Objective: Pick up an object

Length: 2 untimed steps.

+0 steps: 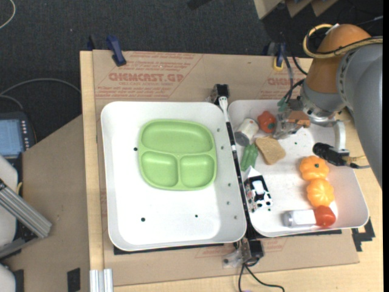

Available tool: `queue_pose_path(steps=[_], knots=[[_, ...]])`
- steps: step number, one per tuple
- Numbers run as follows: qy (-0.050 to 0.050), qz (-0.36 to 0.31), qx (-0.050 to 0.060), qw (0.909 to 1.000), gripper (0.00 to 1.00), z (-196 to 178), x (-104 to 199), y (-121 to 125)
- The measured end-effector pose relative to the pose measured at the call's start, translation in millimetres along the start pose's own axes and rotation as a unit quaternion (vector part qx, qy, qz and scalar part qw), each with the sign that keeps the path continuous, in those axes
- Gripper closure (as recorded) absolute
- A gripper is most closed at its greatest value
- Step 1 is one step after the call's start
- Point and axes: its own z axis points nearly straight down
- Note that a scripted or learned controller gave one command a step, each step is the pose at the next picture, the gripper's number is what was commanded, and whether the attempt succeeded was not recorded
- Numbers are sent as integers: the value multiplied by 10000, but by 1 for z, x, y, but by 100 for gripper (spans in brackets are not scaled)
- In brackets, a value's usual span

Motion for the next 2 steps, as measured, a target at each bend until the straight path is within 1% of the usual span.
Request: queue_pose_path(steps=[1, 2], knots=[[-1, 48, -29, 10000, 100, -9, -5, -2], [10, 36, -202, 9998, 100, -122, 40, -53]])
